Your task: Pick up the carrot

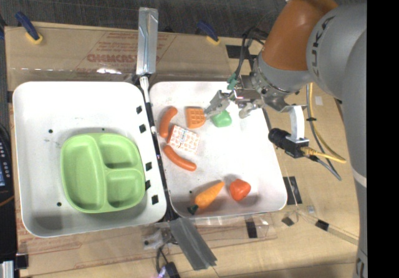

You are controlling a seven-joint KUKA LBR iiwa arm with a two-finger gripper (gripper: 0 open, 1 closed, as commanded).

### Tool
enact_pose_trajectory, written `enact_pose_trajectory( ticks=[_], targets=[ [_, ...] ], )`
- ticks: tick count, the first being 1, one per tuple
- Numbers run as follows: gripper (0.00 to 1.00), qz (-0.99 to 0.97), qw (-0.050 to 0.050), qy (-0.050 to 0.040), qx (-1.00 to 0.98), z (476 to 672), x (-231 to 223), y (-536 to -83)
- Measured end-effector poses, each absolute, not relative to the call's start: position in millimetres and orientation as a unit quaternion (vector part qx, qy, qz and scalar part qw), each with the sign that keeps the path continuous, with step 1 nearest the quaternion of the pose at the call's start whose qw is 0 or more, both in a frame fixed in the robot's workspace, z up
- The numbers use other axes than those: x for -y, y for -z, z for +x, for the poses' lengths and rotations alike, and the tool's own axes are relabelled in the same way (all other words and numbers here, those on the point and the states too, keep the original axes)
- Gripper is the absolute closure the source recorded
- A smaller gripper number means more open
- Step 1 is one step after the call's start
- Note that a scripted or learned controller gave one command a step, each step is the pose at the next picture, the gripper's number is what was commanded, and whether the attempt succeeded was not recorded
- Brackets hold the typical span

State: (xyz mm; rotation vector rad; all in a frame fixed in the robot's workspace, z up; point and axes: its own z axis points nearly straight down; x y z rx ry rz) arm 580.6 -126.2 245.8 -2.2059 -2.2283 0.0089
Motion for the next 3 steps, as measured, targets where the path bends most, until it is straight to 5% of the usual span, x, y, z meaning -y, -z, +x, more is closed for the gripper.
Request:
enact_pose_trajectory(
  ticks=[1,2,3],
  targets=[
    [0.00,-0.740,0.004,-0.0035,0.673,516.2,112,-154],
    [0.00,-0.779,0.001,0.0001,0.627,478.4,140,-90],
    [0.00,-0.722,0.003,-0.0007,0.692,477.4,144,-90]
  ],
)
